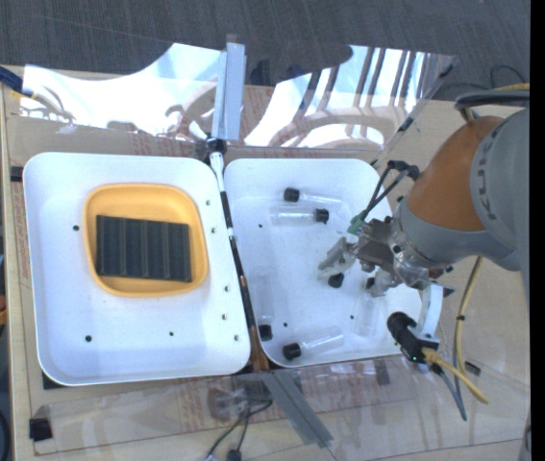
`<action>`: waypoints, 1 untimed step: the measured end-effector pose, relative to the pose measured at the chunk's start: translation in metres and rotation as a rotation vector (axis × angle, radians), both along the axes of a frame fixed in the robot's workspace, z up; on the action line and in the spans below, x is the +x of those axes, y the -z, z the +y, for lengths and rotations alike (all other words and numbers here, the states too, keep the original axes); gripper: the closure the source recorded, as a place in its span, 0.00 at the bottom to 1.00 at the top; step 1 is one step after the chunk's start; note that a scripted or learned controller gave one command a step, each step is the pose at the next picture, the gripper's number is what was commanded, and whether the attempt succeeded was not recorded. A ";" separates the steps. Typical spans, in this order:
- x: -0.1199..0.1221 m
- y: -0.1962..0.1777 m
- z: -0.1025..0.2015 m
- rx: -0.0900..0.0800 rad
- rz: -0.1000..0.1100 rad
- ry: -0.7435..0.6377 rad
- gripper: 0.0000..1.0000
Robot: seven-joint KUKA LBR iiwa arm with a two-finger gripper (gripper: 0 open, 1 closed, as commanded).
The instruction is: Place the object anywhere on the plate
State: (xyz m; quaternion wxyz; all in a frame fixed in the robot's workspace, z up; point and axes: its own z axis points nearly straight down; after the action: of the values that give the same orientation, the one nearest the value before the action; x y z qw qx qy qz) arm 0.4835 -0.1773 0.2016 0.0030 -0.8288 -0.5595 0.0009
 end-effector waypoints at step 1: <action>0.000 0.000 0.000 0.000 0.000 0.000 0.00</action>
State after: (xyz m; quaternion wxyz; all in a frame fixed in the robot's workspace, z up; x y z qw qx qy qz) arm 0.4835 -0.1773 0.2016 0.0030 -0.8288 -0.5595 0.0009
